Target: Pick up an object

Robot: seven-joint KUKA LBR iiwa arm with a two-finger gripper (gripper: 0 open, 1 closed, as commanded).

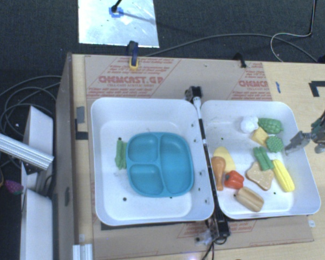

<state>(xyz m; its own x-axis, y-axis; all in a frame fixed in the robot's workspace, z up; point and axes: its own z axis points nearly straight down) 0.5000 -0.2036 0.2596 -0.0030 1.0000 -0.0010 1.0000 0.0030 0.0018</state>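
Observation:
The right bin holds several toy foods: a white bulb, a leafy green piece, a yellow block, a small green head, a green pod, a corn cob, a slice of toast, a red pepper, an orange piece and a bread roll. My gripper hangs over the bin's right side, just right of the small green head. It is small and partly cut off by the view's edge.
The left bin holds a blue divided plate and a green pod beside it. A divider rail runs between the bins. Cables and a metal sheet lie beyond the bench.

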